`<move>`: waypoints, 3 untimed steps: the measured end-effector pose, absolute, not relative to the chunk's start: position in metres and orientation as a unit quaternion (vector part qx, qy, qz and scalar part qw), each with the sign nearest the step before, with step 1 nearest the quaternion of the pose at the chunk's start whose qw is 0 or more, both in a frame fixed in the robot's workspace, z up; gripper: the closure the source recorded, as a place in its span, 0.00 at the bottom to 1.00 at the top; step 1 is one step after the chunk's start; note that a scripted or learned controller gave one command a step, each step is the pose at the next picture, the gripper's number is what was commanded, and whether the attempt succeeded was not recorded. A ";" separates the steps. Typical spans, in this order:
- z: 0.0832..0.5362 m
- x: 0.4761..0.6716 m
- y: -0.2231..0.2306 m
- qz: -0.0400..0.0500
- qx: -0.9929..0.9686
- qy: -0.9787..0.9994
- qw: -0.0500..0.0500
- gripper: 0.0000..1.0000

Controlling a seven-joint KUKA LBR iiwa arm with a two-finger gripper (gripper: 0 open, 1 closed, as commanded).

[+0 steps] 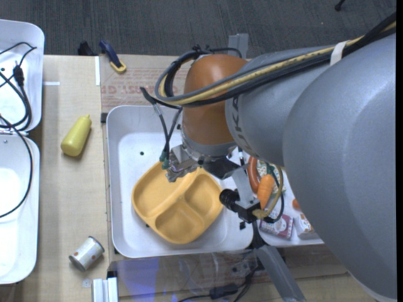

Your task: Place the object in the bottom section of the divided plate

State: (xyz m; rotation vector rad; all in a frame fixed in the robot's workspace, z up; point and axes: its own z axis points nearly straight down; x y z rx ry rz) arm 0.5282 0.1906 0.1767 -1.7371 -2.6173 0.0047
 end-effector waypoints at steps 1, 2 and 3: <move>0.266 0.609 0.165 0.001 -0.440 -0.898 -0.001 1.00; 0.190 0.558 0.055 0.002 -0.506 -0.863 0.001 1.00; 0.142 0.512 0.150 0.002 -0.499 -0.867 0.001 1.00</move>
